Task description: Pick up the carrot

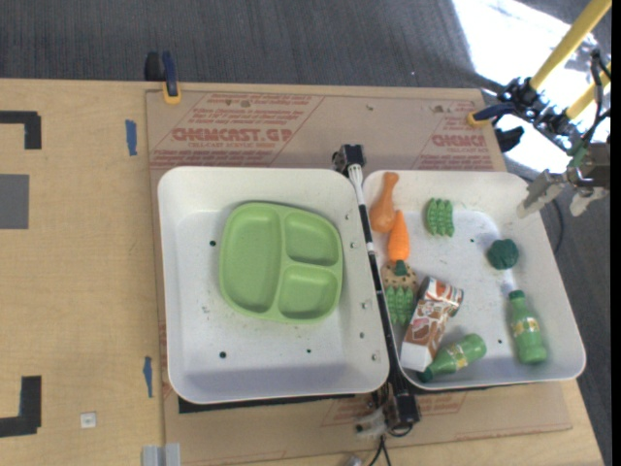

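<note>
The task looks unstarted. The carrot (399, 239) lies untouched in the right bin (568, 343), close against that bin's left wall, about halfway between the far and near ends. The hand (582, 178) hangs well apart from it, out over the bin's far right corner at the picture's right edge, and it is too small and cluttered there to tell how it is set, apart or together. Everything is therefore left to do: come across the bin, descend on the carrot, close on it and lift.

The left bin (184, 280) holds a green divided plate (282, 260) with three compartments, nothing in them. The right bin is crowded. Just beyond the carrot, touching or nearly so, lies an orange chicken drumstick (385, 200), which could be mistaken for it. Near of the carrot sit a pineapple-like toy (398, 289) and a red and white carton (431, 318), with a green bottle (456, 353) lying by the near rim. Farther right are a ridged green piece (441, 217), a dark green round piece (503, 253) and a second green bottle (527, 328).
</note>
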